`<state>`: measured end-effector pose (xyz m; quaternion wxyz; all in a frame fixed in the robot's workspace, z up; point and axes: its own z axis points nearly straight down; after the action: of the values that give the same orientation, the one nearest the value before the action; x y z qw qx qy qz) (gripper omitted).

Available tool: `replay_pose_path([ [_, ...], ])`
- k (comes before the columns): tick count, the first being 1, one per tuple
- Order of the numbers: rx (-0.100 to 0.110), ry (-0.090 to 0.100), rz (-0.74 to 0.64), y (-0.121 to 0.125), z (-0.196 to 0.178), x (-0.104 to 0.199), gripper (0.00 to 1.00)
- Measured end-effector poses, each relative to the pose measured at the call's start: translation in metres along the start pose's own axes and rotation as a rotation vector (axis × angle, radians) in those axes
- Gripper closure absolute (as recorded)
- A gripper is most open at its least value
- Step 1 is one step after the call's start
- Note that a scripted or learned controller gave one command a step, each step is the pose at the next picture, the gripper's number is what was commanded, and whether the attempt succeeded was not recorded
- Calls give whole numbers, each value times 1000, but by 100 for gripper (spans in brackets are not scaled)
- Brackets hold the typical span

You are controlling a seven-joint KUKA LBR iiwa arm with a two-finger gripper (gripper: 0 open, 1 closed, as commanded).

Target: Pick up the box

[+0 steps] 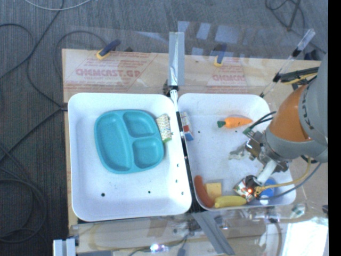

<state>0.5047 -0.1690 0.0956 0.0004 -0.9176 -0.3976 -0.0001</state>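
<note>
Two bins: a left bin (85,196) and a right bin (213,153), both white and shallow, sit side by side on the bench (80,73) with their inner walls touching.
Box: a small box (185,126) with red, white and blue print lies in the right bin against its left wall, toward the far left corner, with bare floor around its right side.
Gripper: the gripper (244,149) hangs over the right half of the right bin, well apart from the box and nearer the right wall. How wide it stands cannot be told from this slant, and nothing shows in its grasp.
Arm: the grey arm (298,127) with its orange band comes in over the right bin's right edge.
Carrot: an orange carrot (236,122) with a green tip lies near the far edge of the right bin, just beyond the gripper.
Near edge, right bin: a red sausage (202,192), a yellow block (214,188) just beside it and a banana (230,201) are clustered along the near wall. A blue object (268,192) sits partly hidden in the near right corner.
Left bin: a teal divided plate (129,141) fills the middle. A corn cob (164,127) rests at the plate's right rim, close to the bin's right wall.
</note>
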Motion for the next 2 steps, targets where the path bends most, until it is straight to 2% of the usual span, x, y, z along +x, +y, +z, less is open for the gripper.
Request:
replay_pose_path([
  [1,-27,4,-41,-37,2,17,0],
  [2,3,-3,-103,-84,-87,59,0],
])
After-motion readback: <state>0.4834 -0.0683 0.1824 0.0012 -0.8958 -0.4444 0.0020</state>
